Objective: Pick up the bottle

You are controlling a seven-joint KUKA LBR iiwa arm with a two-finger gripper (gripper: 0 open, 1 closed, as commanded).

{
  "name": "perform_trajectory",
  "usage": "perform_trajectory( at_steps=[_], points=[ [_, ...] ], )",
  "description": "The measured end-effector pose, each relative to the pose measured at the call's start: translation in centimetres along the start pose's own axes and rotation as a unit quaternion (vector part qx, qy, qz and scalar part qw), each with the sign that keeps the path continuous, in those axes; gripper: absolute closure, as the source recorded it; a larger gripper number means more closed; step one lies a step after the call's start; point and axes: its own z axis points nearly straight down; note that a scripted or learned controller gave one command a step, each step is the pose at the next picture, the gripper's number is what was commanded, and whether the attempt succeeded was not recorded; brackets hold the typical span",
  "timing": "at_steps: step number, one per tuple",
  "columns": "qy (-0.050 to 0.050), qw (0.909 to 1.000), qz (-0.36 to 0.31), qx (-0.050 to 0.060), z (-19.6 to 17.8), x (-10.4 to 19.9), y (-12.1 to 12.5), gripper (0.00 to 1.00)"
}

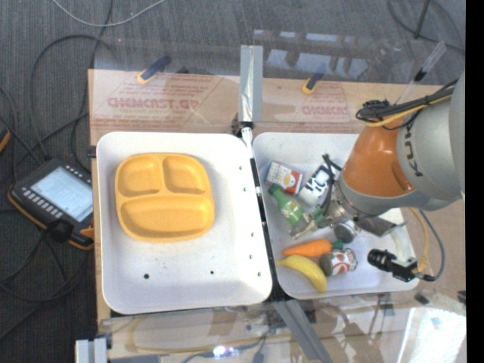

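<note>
- Fingers of the gripper (pixel 327 216) reach down into the right bin (pixel 393 277) at the right end of the green bottle (pixel 290 206); whether they are spread or closed, and whether the bottle sits between them, cannot be told, since the wrist covers them from above.
- Bottle lies on its side in the left half of the right bin, its cap end toward the far left, its body running toward the gripper; its label is too small to read.
- Just far of the bottle lies a small carton (pixel 284 177) with a red and white face; its print cannot be read.
- Right of that carton, partly under the arm, lies a black and white pack (pixel 318 183) with large letters that cannot be made out for certain.
- Near the bottle lies a carrot (pixel 310 248), then a banana (pixel 305 270) at the near edge, and a red and white can (pixel 341 262) just right of them.
- Orange band (pixel 376 166) and grey arm body (pixel 440 156) stand over the right half of the bin; black letters on the grey part are cut off by the band.
- Left bin (pixel 151 278) bears a yellow divided plate (pixel 164 196).
- Board (pixel 162 103) behind the bins bears faint red printing, mirrored and unreadable.
- Pendant (pixel 54 199) with a lit screen lies on the floor far left.
</note>
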Motion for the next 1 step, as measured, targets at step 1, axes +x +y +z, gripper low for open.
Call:
perform_trajectory(
  at_steps=[1],
  points=[
    [0.001,0.9985,0.055,0.009,-8.34,7.73,3.65,1.0]
  ],
)
